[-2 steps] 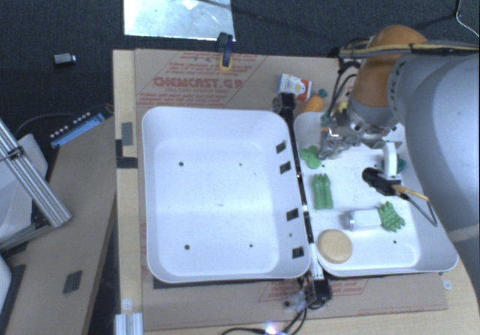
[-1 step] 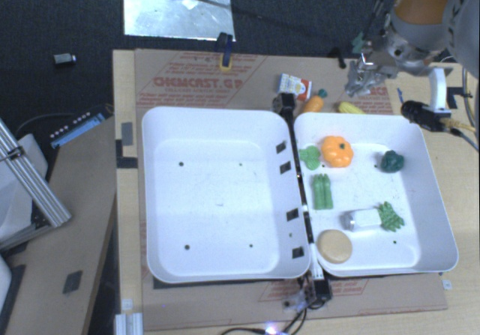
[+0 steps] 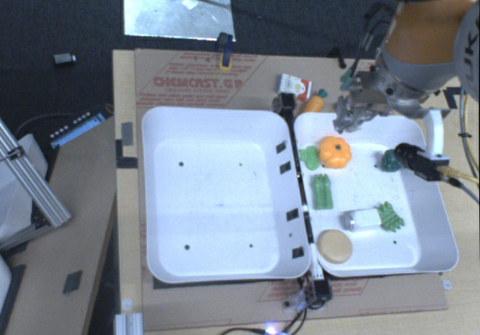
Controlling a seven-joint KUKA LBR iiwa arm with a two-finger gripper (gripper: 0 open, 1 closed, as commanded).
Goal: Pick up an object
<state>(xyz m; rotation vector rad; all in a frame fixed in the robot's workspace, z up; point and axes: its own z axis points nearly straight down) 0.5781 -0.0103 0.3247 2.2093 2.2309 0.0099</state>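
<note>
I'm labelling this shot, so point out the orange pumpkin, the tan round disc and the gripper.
orange pumpkin [image 3: 334, 152]: camera view, centre of its ribbed body.
tan round disc [image 3: 334, 246]: camera view, middle of its top face.
gripper [image 3: 349, 121]: camera view, at its fingertips.

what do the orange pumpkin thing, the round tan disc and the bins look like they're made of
Orange pumpkin: likely moulded plastic, a toy by the look; smooth, evenly coloured, with a slight sheen and a green stem.
Round tan disc: matte, even beige surface; could be plastic or foam, too small to settle.
Bins: thin, formed white plastic, judging by the rounded corners, shallow raised rims and soft gloss.
</note>
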